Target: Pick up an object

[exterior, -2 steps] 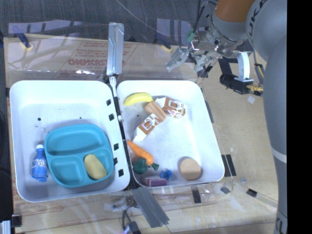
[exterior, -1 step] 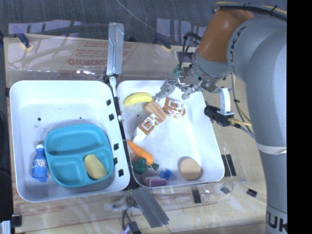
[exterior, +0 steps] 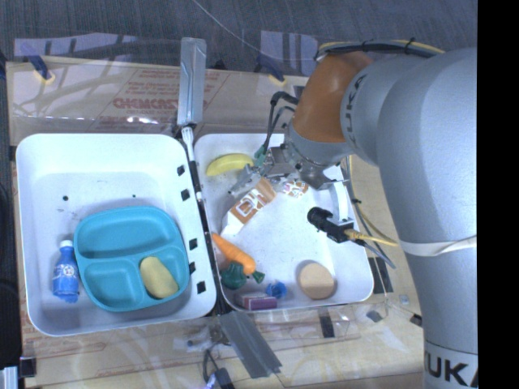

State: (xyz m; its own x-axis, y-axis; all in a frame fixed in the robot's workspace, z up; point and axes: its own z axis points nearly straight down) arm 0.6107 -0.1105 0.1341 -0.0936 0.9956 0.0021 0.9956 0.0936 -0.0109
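My gripper (exterior: 255, 178) reaches down into the back of the right bin (exterior: 357, 286), under the orange-banded wrist. Just below it a brown and white carton (exterior: 250, 206) lies tilted, touching or almost touching the gripper. A yellow banana (exterior: 227, 164) rests to the gripper's left at the bin's back wall. An orange carrot (exterior: 234, 253) lies along the bin's left side. A tan round piece (exterior: 315, 280) sits at the front right. Nothing is visibly lifted.
A green item (exterior: 233, 276), a small blue item (exterior: 276, 289) and a purple block (exterior: 257, 301) crowd the right bin's front edge. The left bin (exterior: 49, 164) holds a blue divided tray (exterior: 122, 254) with a yellow lump (exterior: 160, 276), and a blue bottle (exterior: 65, 272).
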